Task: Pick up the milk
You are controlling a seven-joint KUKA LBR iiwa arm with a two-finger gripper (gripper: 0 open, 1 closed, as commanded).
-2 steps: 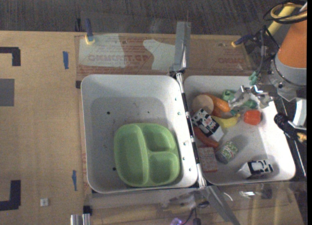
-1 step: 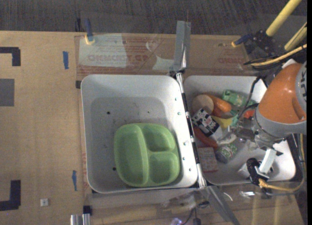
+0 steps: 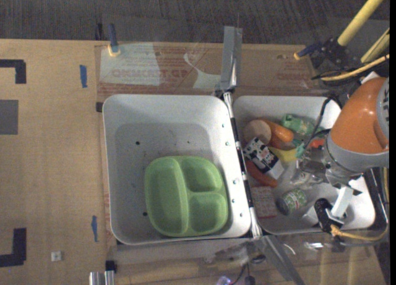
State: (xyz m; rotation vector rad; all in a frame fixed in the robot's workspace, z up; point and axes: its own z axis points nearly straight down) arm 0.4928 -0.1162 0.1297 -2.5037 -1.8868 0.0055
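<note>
The milk (image 3: pixel 261 154) is a small carton with black and white cow patches. It lies tilted in the right bin (image 3: pixel 365 216), close to that bin's left wall. My gripper (image 3: pixel 307 174) hangs over the middle of the right bin, to the right of the milk and apart from it. The grey wrist and orange band (image 3: pixel 365 123) rise above it at the right. Nothing of the milk is covered by the gripper.
Around the milk lie a tan round thing (image 3: pixel 257 131), an orange carrot (image 3: pixel 281 133), a green packet (image 3: pixel 297 123), a yellow piece (image 3: pixel 284 153), a red piece (image 3: pixel 263 177) and a small can (image 3: pixel 292 201). The left bin (image 3: pixel 124 123) holds a green divided plate (image 3: pixel 185 195).
</note>
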